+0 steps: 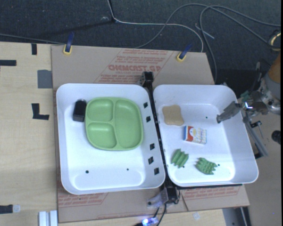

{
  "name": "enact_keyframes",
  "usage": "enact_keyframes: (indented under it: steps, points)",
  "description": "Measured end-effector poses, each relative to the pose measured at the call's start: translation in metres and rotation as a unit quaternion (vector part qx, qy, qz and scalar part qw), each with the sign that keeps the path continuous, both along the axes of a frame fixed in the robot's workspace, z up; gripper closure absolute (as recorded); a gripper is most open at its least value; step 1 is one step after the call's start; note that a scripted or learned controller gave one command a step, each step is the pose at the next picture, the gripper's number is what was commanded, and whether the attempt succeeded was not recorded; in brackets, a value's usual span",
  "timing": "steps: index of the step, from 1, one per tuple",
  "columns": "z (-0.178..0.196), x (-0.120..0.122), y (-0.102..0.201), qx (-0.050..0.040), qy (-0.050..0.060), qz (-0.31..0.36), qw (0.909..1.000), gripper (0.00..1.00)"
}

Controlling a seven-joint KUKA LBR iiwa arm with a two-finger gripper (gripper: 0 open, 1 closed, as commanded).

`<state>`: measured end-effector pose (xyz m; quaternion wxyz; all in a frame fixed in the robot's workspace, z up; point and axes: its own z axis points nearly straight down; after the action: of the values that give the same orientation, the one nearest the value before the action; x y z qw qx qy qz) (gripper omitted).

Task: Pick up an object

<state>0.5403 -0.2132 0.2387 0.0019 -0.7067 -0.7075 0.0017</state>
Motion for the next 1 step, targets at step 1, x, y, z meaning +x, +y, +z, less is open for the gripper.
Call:
enact_keyframes:
  steps: [1]
  points:
    - [-0.0616,0.0064,0.0022,0.0002,0.0,0.0,1.0,0.0]
